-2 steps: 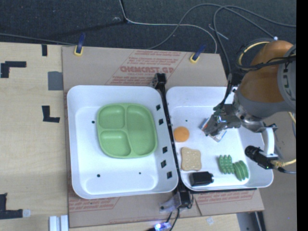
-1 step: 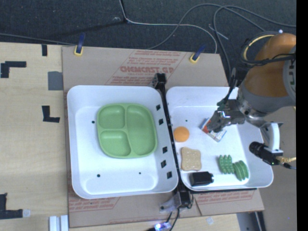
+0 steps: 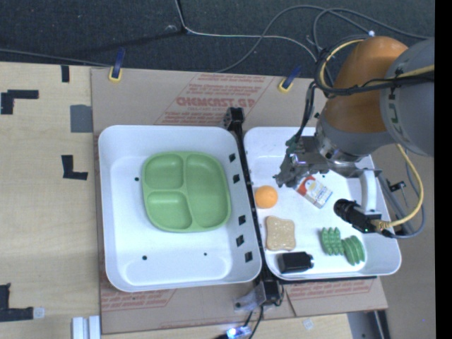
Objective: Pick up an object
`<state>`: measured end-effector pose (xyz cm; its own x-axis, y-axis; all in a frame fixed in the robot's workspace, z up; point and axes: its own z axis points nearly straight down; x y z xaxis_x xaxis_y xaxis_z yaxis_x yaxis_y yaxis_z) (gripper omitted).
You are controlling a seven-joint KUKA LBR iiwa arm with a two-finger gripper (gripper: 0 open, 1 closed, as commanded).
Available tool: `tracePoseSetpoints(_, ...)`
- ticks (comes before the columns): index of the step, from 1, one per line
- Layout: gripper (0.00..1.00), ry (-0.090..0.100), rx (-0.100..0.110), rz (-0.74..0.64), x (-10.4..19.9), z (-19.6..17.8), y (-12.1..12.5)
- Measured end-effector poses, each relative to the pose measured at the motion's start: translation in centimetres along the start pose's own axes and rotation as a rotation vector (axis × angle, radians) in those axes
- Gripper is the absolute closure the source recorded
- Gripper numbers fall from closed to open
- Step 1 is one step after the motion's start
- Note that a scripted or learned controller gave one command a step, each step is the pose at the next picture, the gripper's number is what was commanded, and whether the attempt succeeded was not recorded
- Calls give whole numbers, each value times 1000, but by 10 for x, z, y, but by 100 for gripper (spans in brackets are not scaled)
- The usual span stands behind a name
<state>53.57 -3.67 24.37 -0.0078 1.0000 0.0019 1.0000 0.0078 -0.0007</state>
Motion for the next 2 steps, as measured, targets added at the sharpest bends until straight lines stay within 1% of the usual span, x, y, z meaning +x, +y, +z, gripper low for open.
tracePoseSetpoints(1,100,0,1,0,61,2,17)
tracePoseSetpoints(2,100,-2,1,1,122,11,37)
